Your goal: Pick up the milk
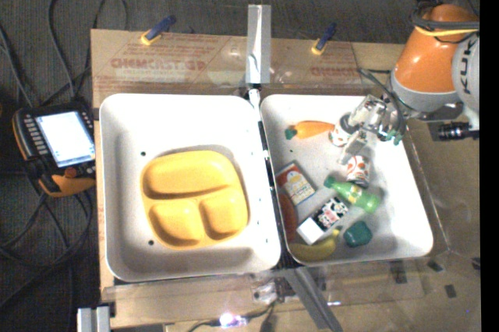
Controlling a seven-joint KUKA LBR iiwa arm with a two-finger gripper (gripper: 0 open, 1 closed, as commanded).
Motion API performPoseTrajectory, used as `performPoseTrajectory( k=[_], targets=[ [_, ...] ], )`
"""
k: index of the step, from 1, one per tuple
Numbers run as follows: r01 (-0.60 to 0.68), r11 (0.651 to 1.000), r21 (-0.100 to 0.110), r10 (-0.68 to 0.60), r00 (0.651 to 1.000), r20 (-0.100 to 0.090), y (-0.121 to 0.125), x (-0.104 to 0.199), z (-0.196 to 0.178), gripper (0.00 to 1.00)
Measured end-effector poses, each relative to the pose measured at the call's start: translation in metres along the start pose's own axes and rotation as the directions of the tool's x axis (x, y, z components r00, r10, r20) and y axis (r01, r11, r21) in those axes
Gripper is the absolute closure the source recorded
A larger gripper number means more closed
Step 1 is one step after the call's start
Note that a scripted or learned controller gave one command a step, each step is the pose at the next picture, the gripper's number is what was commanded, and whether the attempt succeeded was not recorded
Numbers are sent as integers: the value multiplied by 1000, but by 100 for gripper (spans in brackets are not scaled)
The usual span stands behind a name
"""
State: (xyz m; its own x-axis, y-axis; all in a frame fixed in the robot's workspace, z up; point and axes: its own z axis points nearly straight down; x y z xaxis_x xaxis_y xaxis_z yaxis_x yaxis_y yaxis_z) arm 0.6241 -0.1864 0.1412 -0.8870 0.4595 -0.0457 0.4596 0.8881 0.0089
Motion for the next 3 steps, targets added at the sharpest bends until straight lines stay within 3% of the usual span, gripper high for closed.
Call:
performPoseTrajectory(
  k=[1, 2, 3],
  targets=[
    [43, 999, -1, -43, 999, -3, -1, -18, 9, 0],
    [-348, 937, 24, 349, 936, -36, -30, -22, -11, 0],
    [-71, 997, 14, 71, 997, -40, -18, -44, 41, 0]
  ],
)
